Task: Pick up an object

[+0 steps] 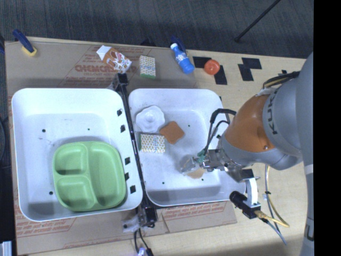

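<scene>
My gripper [193, 166] is low in the right bin [213, 103], near its front right part, with the grey and orange arm [256, 132] coming in from the right. A small tan object [196, 173] lies right under the gripper tip; contact with it is unclear. Further left in the same bin lie a brown square piece [172, 132], a white round cup-like object [149, 117] and a yellow-green patterned packet [152, 143].
The left bin [32, 105] holds a green divided plate [89, 175]. Behind the bins on the cardboard lie a blue bottle [183, 59], an orange ball [212, 66], a small patterned box [147, 66], a snack packet [114, 59] and a blue clip [24, 42].
</scene>
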`<move>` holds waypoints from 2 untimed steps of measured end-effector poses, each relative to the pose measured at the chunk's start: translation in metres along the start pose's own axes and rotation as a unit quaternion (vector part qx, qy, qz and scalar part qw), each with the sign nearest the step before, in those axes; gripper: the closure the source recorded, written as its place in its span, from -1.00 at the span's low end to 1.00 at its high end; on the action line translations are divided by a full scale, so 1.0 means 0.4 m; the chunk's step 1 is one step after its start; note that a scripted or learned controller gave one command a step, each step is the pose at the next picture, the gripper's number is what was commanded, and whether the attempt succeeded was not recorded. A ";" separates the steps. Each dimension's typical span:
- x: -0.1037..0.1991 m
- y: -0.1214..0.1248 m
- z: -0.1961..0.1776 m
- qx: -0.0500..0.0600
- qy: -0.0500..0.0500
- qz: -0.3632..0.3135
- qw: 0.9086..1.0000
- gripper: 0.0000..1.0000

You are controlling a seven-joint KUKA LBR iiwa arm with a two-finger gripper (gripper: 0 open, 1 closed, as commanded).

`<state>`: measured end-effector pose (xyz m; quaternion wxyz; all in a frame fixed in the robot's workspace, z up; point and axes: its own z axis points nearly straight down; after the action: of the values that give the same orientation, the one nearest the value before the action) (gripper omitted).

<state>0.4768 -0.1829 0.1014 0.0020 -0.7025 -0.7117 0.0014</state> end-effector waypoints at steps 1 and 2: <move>0.185 0.024 -0.311 -0.003 0.000 0.003 1.000 1.00; 0.300 0.003 -0.288 -0.001 0.000 0.003 1.000 1.00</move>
<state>0.4768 -0.0632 0.2167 0.0009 -0.7043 -0.7099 0.0006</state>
